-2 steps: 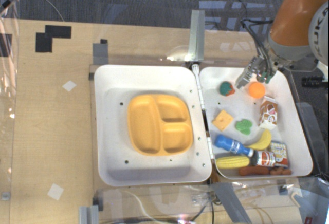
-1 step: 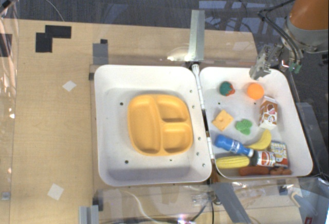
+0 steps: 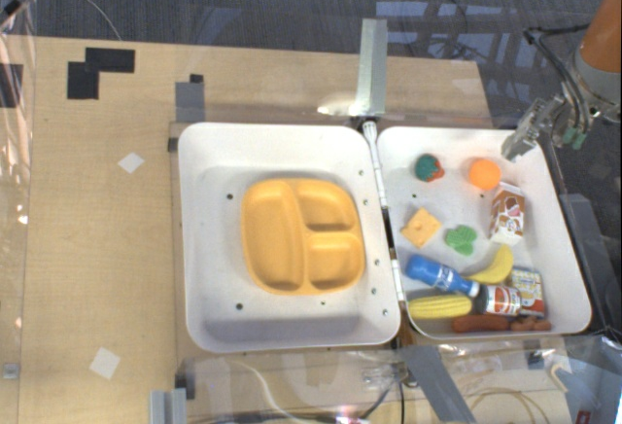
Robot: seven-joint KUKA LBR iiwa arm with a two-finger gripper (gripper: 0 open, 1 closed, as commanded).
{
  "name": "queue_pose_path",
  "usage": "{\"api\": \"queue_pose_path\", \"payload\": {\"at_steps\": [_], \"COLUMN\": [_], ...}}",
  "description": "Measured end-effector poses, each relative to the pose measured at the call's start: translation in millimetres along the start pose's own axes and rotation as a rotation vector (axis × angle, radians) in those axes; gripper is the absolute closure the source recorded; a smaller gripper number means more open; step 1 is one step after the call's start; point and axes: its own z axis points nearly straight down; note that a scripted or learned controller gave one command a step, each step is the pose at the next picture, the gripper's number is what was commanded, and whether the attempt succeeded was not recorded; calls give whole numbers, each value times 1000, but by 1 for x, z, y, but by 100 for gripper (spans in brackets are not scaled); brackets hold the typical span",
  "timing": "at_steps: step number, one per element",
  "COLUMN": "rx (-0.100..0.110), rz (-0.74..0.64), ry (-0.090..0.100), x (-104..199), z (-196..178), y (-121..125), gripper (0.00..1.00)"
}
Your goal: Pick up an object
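Gripper [image 3: 522, 142] above right white bin's [image 3: 575, 262] top-right corner, near round orange ball [image 3: 484, 173]; nothing held; finger state: cannot tell.

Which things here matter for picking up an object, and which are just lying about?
For the job:
tool, over the right bin's far corner
orange ball
green and red toy
cheese wedge
carton
banana
blue bottle
corn cob

Lying about:
yellow divided tray in the left bin
black tape marks

bright even overhead light, soft shadows, glare along the clear sheeting [image 3: 19, 218].
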Motion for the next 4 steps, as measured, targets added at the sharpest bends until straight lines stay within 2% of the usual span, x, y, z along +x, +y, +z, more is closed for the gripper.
{"api": "queue_pose_path", "payload": {"at_steps": [1, 2, 3, 4], "rx": [-1, 3, 4, -6], "rz": [-2, 213, 341, 333], "ry": [-1, 9, 6, -14], "x": [0, 15, -8, -12], "z": [-1, 116, 124, 110], "y": [1, -13, 9, 14], "gripper": [0, 0, 0, 100]}}
